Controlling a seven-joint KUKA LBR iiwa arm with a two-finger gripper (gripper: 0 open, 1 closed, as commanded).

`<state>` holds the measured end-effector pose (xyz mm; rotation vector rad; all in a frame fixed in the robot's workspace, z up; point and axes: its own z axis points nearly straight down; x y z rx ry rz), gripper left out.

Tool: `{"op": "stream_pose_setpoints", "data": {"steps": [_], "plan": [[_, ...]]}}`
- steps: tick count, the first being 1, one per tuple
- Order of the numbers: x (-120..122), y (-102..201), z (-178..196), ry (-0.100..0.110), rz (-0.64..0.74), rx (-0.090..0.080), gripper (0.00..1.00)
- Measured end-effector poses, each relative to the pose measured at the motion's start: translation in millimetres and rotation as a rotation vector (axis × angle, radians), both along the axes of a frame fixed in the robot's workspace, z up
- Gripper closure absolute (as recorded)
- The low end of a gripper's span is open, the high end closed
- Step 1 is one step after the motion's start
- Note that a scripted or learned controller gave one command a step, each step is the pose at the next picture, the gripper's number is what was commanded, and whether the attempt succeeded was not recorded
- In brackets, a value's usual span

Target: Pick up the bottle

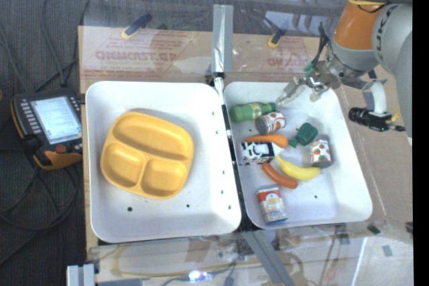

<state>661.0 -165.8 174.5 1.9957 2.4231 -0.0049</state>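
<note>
My claw (295,88) hangs over the top edge of the right bin (348,164), with its two fingers apart and nothing between them. The green bottle (252,110) lies on its side near the top left of that bin, just left of my claw and a bit lower. Its long way runs left to right. A small can (271,122) touches it below, and the bin wall is near, so room is tight.

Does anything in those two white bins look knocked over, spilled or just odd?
Nothing spilled or broken. The green bottle lies on its side in the right bin, as do two cans. The yellow tray sits slightly askew in the left bin.
</note>
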Motion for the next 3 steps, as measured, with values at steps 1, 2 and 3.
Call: {"op": "stream_pose_setpoints", "data": {"steps": [1,2,3], "plan": [[-37.6,-31.4,-75.3,0.001,0.206,0.003,0.00],[-37.3,-56.4,19.7,0.001,0.048,0.003,0.00],[-29.9,-54.0,-78.6,-0.003,0.225,0.005,0.00]]}}
